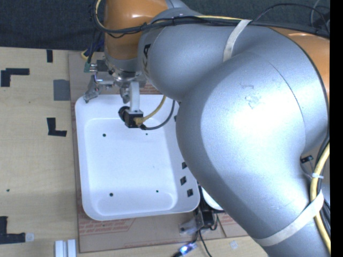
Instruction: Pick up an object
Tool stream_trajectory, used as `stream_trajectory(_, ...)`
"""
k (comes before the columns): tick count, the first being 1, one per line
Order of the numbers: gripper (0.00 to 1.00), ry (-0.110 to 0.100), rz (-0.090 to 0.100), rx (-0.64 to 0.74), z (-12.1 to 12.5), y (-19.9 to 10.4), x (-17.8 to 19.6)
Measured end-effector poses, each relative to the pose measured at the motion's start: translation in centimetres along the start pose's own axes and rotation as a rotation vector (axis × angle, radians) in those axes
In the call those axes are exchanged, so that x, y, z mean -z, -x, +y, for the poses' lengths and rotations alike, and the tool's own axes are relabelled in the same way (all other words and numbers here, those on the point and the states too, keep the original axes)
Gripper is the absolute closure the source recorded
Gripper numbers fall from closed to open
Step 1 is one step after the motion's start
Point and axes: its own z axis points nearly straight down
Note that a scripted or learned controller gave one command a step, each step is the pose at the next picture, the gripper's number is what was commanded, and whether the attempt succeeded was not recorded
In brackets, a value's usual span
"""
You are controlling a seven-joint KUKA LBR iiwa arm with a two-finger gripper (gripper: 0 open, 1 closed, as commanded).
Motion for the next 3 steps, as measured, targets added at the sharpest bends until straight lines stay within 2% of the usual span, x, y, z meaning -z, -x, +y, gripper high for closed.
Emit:
stream_trajectory(1, 0.00, -0.021, -0.015, -0.006, -0.5, 0.8, -11.8)
stream_trajectory(2, 1.00, -0.015, -0.010, -0.003, -0.4, 0.5, -10.2)
stream_trajectory(3, 1.00, 0.004, 0.001, -0.002, -3.7, 0.2, 4.8)
